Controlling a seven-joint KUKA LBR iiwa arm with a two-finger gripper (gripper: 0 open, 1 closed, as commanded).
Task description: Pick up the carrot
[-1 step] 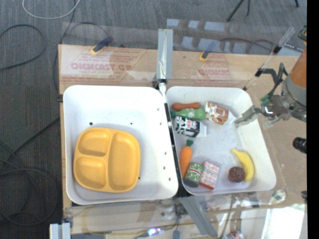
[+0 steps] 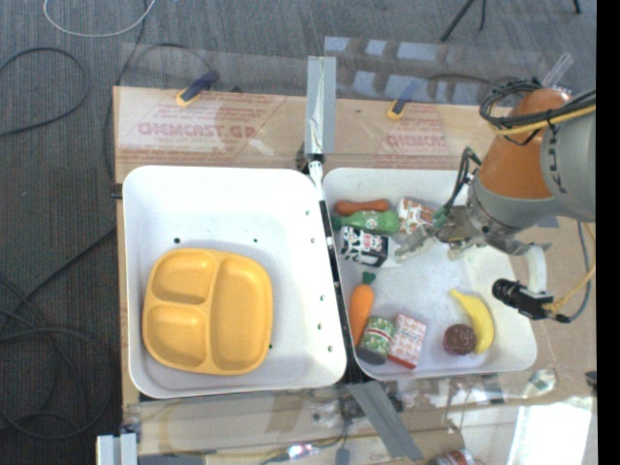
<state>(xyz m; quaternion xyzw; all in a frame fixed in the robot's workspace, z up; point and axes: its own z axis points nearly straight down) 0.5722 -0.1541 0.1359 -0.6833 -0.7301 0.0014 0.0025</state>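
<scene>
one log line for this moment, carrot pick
stage: approach | gripper: upper part of right bin, above and right of carrot, apart from it | carrot: lying in bin, not held | left bin: yellow tray

arm point(image 2: 528, 177): reaches in from right | gripper point(image 2: 418, 241): low, pointing left

Orange carrot point(image 2: 360, 309), seemingly flat, right bin point(image 2: 426, 284)

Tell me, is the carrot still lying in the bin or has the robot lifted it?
Lying in the bin. The carrot rests flat on the floor of the right bin, apart from the tool, which hovers farther back.
</scene>
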